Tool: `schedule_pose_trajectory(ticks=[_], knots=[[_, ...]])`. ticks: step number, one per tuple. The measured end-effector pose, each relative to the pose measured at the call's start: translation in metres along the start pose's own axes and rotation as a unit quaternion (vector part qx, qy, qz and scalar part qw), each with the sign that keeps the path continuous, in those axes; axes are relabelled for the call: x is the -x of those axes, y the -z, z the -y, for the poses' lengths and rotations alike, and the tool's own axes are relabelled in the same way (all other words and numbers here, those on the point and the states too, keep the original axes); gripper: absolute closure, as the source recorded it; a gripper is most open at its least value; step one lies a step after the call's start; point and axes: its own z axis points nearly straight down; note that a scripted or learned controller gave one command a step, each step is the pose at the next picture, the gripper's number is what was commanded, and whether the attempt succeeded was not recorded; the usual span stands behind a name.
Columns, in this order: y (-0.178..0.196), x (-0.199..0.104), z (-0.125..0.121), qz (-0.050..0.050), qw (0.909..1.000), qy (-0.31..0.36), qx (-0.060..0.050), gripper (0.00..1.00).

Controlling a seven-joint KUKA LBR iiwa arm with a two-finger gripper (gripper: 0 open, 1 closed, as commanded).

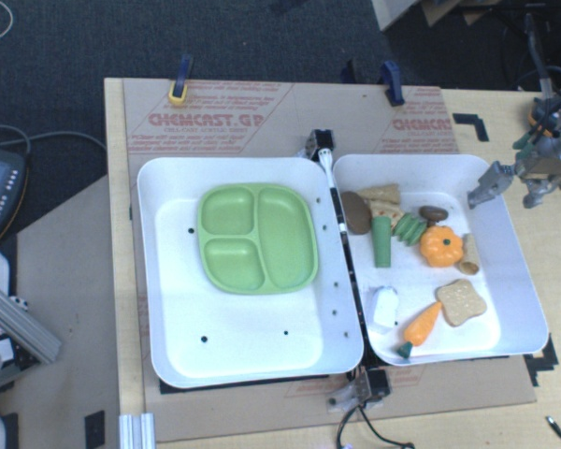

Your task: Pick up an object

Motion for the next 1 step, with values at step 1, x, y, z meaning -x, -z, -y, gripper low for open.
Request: schedule_pose_trajectory(ticks=[1], knots=[[0.0061,-0.0002,-0.0020,0.001,1.0000,0.001,0.006,0.00]])
